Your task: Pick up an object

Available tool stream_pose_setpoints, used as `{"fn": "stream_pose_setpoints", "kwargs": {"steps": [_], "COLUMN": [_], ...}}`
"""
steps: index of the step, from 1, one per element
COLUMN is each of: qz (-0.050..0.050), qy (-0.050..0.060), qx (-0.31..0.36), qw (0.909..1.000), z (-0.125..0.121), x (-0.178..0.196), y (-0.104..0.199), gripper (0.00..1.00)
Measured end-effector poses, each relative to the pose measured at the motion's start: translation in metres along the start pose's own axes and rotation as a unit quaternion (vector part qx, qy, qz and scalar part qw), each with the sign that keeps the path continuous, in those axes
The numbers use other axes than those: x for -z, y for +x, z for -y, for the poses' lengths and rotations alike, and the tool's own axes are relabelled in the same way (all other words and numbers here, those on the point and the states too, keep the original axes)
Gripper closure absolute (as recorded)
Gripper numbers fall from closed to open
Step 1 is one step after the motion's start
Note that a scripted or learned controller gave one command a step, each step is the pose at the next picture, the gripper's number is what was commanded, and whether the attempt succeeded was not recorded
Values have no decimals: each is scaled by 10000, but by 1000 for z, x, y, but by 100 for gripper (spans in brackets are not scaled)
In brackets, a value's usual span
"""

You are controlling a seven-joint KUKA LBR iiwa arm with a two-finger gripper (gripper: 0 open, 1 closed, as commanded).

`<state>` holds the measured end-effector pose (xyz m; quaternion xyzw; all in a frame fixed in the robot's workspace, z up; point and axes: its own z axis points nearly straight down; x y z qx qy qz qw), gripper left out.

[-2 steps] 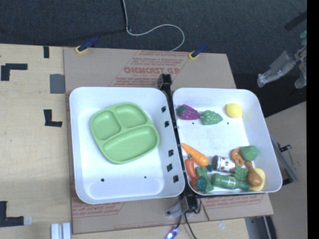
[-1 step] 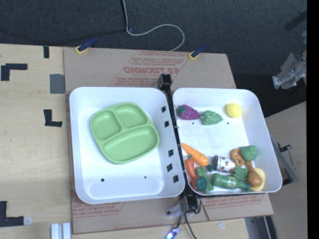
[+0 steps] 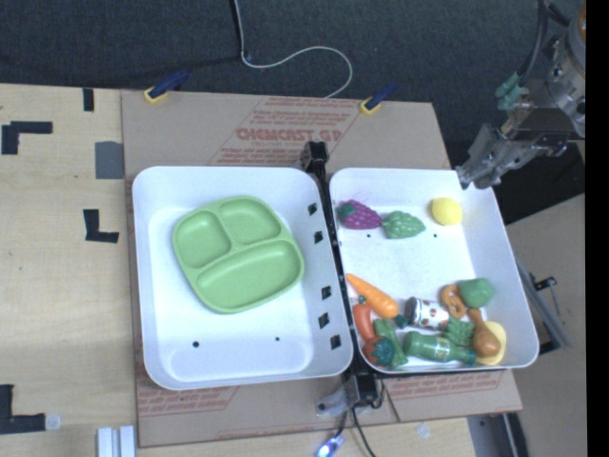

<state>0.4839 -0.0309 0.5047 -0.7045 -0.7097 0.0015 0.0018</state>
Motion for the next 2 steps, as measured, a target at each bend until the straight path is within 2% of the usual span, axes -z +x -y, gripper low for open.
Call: {"fn": "stream_pose_setpoints", "kwargs": {"steps": [1, 2], "qz": [3, 3], "qy": [52, -22], "qx": [25, -22], "qw": [10000, 10000], "z": [0, -12], "x": [-114, -90], "y": [105, 104], "gripper": [100, 100]}}
